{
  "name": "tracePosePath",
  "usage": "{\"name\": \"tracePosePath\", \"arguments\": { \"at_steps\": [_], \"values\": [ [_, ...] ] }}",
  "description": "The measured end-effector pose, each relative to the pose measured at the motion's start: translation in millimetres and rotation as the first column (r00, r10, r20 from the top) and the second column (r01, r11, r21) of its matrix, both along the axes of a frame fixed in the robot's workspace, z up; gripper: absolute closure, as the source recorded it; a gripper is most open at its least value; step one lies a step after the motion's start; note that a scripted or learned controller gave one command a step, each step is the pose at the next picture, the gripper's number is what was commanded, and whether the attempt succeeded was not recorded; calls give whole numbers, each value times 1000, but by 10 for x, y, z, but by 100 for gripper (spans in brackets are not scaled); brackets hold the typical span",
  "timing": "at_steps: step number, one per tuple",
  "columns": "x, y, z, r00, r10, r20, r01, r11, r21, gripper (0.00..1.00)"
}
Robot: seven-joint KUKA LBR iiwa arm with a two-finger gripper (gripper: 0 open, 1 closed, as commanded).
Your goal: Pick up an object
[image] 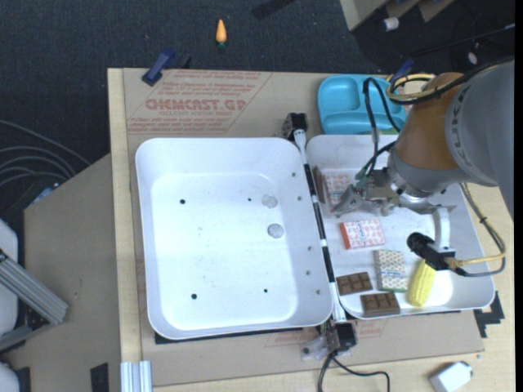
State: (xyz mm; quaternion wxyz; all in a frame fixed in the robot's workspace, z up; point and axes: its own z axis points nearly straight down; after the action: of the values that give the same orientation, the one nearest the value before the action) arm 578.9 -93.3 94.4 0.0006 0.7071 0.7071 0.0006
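In the right bin [470, 219] lie several small objects. My gripper [360, 202] hangs low over the bin's left part, between a brown patterned packet [334, 185] and a red-and-white packet [361, 233]. It sits just above the red-and-white packet. Nearer the front are a green-dotted packet [391, 260], a yellow corn cob [421, 283] and two brown chocolate bars [354, 282] [380, 302]. Nothing is visibly held.
The left bin [155, 170] is to the left, across a black divider strip [317, 219]. A blue tray [351, 104] stands behind the right bin. A blue clip [158, 68] lies on the bench's back edge and an orange toy carrot [221, 31] lies on the floor.
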Motion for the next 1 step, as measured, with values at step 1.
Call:
{"name": "tracePosePath", "arguments": {
  "at_steps": [1],
  "values": [
    [809, -121, -95, 1000, 1, -1, -1, 1000, 0, 0]
  ]
}}
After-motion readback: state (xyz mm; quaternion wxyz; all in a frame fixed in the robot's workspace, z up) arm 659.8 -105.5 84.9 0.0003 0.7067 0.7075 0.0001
